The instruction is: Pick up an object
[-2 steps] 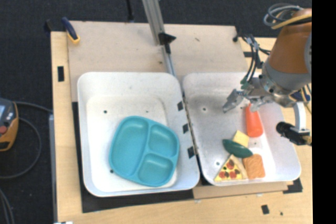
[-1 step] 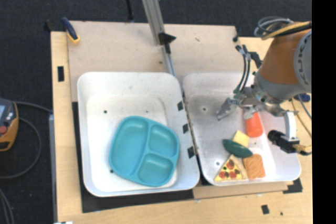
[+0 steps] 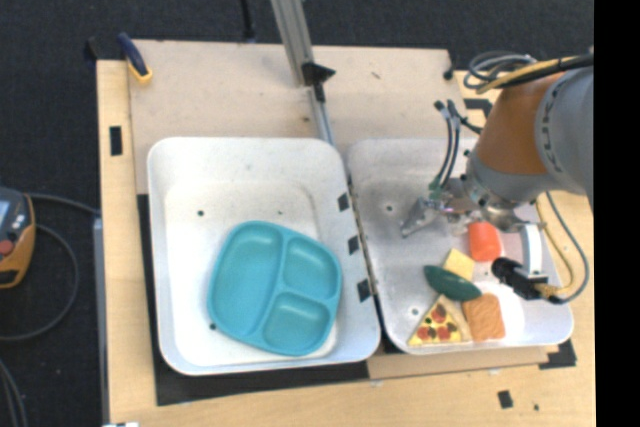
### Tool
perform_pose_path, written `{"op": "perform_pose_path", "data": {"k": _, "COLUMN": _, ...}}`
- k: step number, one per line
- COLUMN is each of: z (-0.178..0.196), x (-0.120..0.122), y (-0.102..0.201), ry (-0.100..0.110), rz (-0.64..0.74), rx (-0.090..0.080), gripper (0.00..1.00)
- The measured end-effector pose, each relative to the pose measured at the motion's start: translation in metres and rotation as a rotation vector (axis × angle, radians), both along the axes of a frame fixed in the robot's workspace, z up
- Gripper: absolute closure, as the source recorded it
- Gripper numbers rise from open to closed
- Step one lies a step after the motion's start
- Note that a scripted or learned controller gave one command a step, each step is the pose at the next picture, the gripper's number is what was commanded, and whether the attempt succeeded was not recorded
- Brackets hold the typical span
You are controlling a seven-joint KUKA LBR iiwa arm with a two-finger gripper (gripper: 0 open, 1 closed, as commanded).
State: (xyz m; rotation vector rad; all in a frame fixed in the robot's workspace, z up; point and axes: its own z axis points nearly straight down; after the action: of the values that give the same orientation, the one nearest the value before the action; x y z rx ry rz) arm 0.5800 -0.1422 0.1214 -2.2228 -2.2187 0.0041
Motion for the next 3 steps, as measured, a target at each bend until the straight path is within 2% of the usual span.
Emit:
{"op": "perform_pose_path", "data": {"k": 1, "z": -0.021, "x": 0.000, "y": -0.001, "ry": -0.002, "rz": 0.001, "rx": 0.000, "gripper": 0.00}}
{"op": "perform_pose_path", "data": {"k": 2, "z": -0.009, "x": 0.002, "y": -0.002, "ry": -0.008, "rz": -0.002, "rx": 0.000, "gripper": 1.00}}
{"op": "perform_pose_path", "data": {"k": 3, "z": 0.042, "x": 0.002, "y": -0.013, "ry": -0.009, "rz": 0.001, "rx": -0.001, "gripper": 1.00}}
